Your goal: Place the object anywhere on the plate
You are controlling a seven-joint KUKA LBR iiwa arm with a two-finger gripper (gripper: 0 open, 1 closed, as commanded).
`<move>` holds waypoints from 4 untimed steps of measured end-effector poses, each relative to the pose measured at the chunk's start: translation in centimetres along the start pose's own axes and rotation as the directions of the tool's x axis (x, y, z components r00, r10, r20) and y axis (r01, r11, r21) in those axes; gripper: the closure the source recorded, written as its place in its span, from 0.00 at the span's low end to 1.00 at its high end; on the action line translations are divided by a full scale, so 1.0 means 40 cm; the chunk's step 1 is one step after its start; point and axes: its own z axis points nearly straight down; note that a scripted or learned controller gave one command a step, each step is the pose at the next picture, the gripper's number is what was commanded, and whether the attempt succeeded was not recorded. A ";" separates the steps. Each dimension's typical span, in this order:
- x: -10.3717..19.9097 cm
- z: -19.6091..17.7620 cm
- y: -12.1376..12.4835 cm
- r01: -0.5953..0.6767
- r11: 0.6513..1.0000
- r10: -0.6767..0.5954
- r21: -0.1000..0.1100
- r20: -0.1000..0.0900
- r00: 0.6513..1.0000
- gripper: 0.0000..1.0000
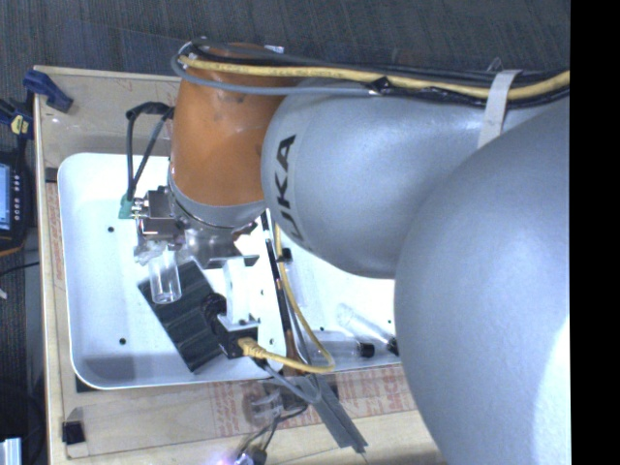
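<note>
1. We judge the object [364, 345] to be the small clear-and-dark item lying in the right bin [334, 298], near that bin's front wall and just beside the arm's bulk. It is too small and too shadowed for us to name it with confidence.
2. It lies flat on the bin floor, well apart from the end effector [174, 294], so we take it as not yet picked up.
3. The end effector hangs low over the left bin [97, 260], tilted, with its dark ribbed body pointing toward the bin's front wall. We cannot tell whether it is apart or together. A clear piece at its tip blurs against the white floor, and we see nothing clamped in it.
4. The arm [407, 192] reaches in from the right and leans across both bins, with its orange band [218, 134] above the left bin's back half. This posture covers most of the right bin.
5. We judge that the plate, if it sits in either bin, lies under the arm.
6. The left bin's bare floor shows a few dark specks.
7. Both bins rest on the table [116, 410].
</note>
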 end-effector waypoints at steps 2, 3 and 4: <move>0.022 0.040 -0.036 0.019 1.000 -0.019 0.002 0.001 1.000 1.00; 0.050 -0.141 -0.059 -0.165 0.986 0.165 -0.002 -0.003 0.986 1.00; 0.098 0.047 0.006 -0.609 0.793 0.609 0.004 0.003 0.793 1.00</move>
